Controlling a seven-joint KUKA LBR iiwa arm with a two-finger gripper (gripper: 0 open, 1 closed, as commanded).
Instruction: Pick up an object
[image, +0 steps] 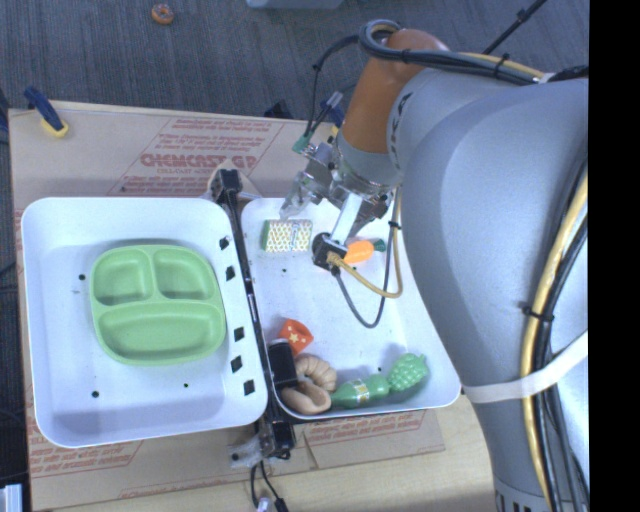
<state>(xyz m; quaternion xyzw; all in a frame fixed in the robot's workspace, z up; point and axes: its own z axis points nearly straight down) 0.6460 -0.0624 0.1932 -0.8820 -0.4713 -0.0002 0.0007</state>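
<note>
The arm (480, 200) reaches in from the right and hangs over the far end of the right bin (420, 330). Its gripper (318, 208) points down and to the left there. Whether the fingers are wide or narrow cannot be told, since the wrist hardware covers them.

Just beside the gripper, on the bin floor at its left, lies a small sparkly green-and-white sponge (287, 236), flat and apart from the other things. It seems close under the gripper, but contact cannot be made out. An orange piece (358, 252) shows just right of the gripper, near a looping cable (372, 300).

At the near end of the same bin lie a small red-orange piece (295, 333), a tan pretzel-shaped toy (312, 383) and a green toy vegetable (385, 383), the last two touching, all well apart from the gripper.

The left bin (50, 300) holds a green divided plate (157, 303), lying flat. Both bins rest on a cardboard sheet (180, 150) on the table.
</note>
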